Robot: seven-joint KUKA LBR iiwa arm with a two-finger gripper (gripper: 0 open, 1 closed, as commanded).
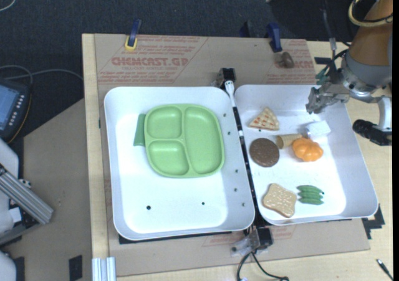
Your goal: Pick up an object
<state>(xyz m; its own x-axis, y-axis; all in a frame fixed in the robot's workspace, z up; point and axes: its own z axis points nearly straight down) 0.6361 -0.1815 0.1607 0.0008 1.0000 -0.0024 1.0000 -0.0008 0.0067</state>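
Note:
The right bin (358,167) holds several food toys: a waffle wedge (265,120), a round brown patty (264,152), an orange fruit (307,149), a slice of toast (278,200) and green pea pods (310,194). A small white piece (318,128) lies just above the orange fruit. My gripper (315,103) hangs over the bin's upper right part, a little above the white piece and to the right of the waffle wedge. Nothing shows between its tips.
The left bin (124,199) bears a green divided plate (184,140). A dark ridge (240,142) separates the two bins. Clamps (131,38) sit on the cardboard at the back. The arm's grey wrist (368,68) comes in from the upper right.

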